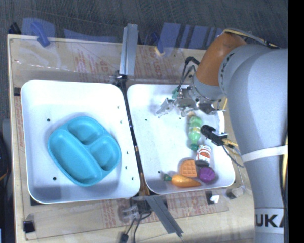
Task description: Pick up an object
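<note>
While you look down on the bench, take the right bin (142,135) as your landmark: everything that matters sits in it or beside it. The gripper (167,107) hangs over the bin's upper middle, just inside its far rim, with its fingers (162,109) spread apart and nothing between them. The grey arm (253,105) reaches across the bin's right rim, its orange band (215,59) above the bin's far right corner.

You will find the pickable things gathered along the bin's right side and near corner. A green bottle (194,130) lies lengthwise by the right wall, just below the gripper's wrist. Nearer the front, a small red-labelled bottle (204,153) sits against the right wall. Below it come a waffle-like orange piece (188,168) and a purple toy (206,174), touching or nearly so. A toy carrot (184,181) lies along the bin's front wall, with a small green piece (165,176) at its left end.

To the left of that bin, touching it along the divider, the left bin (35,100) holds a blue divided plate (83,149).
</note>
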Controlling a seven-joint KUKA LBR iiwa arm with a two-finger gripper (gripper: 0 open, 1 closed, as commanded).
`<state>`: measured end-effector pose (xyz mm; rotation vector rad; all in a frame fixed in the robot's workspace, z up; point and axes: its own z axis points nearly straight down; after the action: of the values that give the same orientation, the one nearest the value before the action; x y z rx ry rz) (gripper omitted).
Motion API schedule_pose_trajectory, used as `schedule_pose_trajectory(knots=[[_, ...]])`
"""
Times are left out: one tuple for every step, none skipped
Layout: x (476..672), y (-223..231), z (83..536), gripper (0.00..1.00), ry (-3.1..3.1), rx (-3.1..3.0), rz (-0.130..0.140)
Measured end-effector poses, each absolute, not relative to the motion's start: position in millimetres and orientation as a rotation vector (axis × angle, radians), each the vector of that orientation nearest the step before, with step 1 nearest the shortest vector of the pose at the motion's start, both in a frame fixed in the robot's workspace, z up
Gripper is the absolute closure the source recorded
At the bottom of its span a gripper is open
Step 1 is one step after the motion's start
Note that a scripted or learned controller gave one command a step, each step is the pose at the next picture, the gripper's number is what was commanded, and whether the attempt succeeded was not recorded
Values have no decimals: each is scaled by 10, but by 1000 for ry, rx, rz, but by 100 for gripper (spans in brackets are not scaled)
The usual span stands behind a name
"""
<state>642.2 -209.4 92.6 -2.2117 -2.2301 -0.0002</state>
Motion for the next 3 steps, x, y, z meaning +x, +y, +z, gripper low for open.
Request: schedule_pose_trajectory(knots=[[6432,-2076,1032,100,-2240,-2202,1],[6574,-2105,1932,100,-2231,-2213,0],[6572,-2105,2175,100,-2232,-2213,0]])
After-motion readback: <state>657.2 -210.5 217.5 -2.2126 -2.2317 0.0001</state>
